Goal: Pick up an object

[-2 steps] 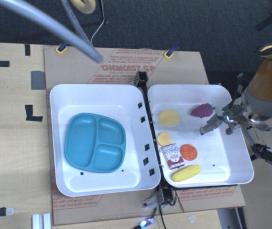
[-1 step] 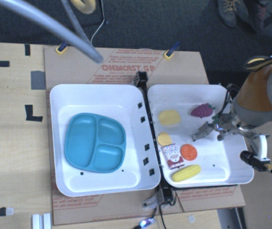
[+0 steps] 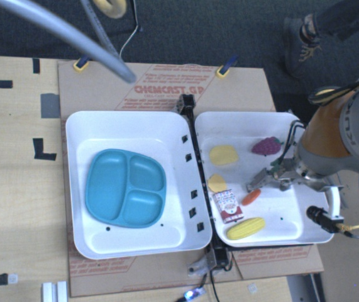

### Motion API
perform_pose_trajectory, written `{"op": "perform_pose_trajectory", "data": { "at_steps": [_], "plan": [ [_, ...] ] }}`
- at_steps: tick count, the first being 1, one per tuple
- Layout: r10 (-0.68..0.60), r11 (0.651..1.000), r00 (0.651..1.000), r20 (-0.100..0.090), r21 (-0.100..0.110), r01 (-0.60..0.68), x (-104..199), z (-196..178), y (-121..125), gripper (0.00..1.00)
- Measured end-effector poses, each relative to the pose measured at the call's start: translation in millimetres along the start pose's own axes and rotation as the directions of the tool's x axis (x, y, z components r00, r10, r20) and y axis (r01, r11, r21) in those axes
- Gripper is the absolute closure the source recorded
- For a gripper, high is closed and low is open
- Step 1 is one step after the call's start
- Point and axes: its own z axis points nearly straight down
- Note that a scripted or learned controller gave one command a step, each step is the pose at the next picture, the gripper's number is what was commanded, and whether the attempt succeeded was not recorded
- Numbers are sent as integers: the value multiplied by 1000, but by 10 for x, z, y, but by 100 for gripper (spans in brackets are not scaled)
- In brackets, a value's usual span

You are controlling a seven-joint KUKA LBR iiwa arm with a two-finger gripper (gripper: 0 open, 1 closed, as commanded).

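Left bin (image 3: 78, 168) held a blue divided plate (image 3: 126, 188); right bin (image 3: 292, 228) held toy foods; gripper (image 3: 259, 182) fingers' state couldn't be told.

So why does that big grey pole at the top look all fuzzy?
In the camera view, the grey pole sits close to the lens, so it blurs; the blue plate and toy corn lower down look sharper, and the white bins look bright under even light.
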Motion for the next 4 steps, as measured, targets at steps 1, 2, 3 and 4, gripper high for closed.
{"op": "perform_pose_trajectory", "data": {
  "at_steps": [1, 2, 3, 4],
  "plan": [
    [0, 1000, 1000, 3, -4, 0, -7, -130, 9, 100],
    [0, 1000, 1000, 0, -3, 0, 20, -750, -17, 100],
    [0, 1000, 1000, 0, -4, 0, -32, -1188, -24, 100],
    [0, 1000, 1000, 1, -5, 0, -126, -1676, -39, 100]
  ]
}}
